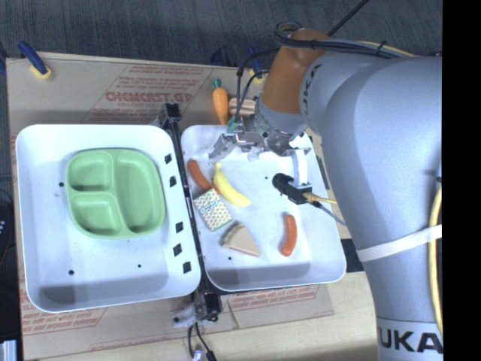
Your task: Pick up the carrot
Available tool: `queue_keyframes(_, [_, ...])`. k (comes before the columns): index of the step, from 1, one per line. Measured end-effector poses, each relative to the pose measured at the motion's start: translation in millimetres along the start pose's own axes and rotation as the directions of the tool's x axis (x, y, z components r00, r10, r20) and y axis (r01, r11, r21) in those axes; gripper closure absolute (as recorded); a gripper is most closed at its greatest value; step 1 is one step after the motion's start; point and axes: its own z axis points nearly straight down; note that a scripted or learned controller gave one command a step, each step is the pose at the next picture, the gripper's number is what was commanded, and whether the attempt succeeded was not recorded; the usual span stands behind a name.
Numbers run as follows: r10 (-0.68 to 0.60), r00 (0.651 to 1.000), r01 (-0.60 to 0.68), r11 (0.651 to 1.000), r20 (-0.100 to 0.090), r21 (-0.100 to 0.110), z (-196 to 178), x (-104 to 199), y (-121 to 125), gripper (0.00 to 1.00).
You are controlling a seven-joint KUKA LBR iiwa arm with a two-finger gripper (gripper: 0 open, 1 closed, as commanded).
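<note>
Carrot (219,103) lies just beyond tool (239,143), outside bin (325,256).

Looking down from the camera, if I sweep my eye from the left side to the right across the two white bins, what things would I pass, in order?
Green divided plate → checkered block → yellow banana → sandwich wedge → right-hand sausage. The carrot sits farther back, outside the right bin's far rim, near the gripper.

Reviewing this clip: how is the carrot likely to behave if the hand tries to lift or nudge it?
The carrot looks like a small, smooth toy, so probably stiff and light. Its rounded, tapered body may roll or slip from a pinch. It lies outside the right bin, beyond the far rim, so a nudge could send it across the cardboard.
</note>
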Motion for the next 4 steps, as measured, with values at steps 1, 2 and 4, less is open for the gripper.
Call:
queue_keyframes(1, [-0.025,1.000,0.025,1.000,0.002,-0.001,-47,-82,-3,0.00])
queue_keyframes(2, [0.262,0.965,-0.262,0.965,-0.001,0.004,25,-18,-1,0.00])
queue_keyframes(4, [0.577,0.817,-0.577,0.817,0.001,0.006,-8,-10,-1,1.00])
